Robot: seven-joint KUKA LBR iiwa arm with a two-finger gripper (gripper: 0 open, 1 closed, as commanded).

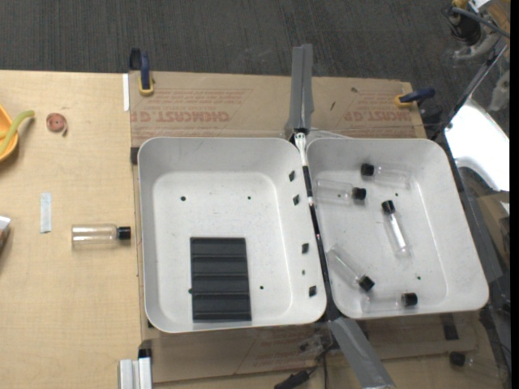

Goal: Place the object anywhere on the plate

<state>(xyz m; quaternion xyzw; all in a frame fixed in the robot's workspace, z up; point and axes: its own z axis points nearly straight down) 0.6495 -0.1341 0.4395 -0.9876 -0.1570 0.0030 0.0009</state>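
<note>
A black ribbed plate [219, 279] lies flat in the front part of the left white bin [144, 217]. In the right white bin [464, 217] lie several clear vials with black caps. One vial [383, 171] is near the back, another [340, 191] lies close to the bin's left wall, and a third [395, 227] is in the middle. Two more rest near the front, at the left [350, 269] and along the front wall [389, 301]. All the vials lie on their sides, apart from each other.
Another capped vial [99, 234] lies on the wooden bench left of the bins. An orange object [6, 132] and a small pink disc [55, 122] sit at the far left. Clamps [142, 70] hold the cardboard behind the bins. White machine parts and cables [478, 128] stand at the right.
</note>
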